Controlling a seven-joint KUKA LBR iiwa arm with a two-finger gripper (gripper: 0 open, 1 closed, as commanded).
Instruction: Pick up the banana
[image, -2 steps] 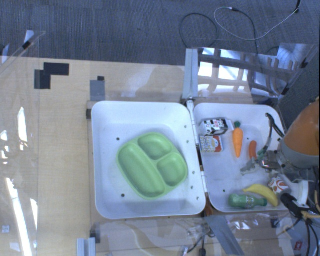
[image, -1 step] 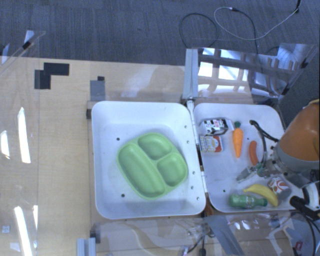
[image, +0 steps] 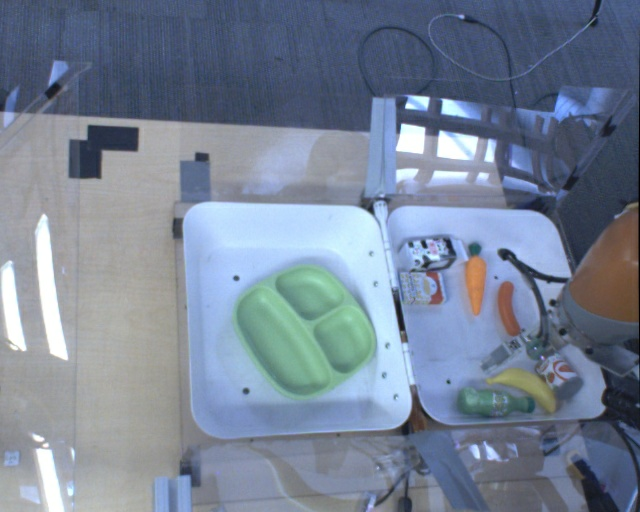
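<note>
Camera view: small curved yellow plastic banana (image: 524, 386), lower right, prob light, stiff, slick; you grab mid-curve. Gripper (image: 523, 347) state: can't tell.

banana (image: 524, 385) hemmed by green bottle (image: 495, 402) and perhaps a can (image: 560, 373), open bin floor (image: 455, 340) leftward

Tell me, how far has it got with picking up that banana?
Nothing looks finished yet. The banana lies on the floor of the right bin, beside the green bottle, not lifted. In hand: the arm has reached in from the right, and its gripper sits low just above the banana, beside the red sausage. Left to do: close on the banana and lift it.
</note>
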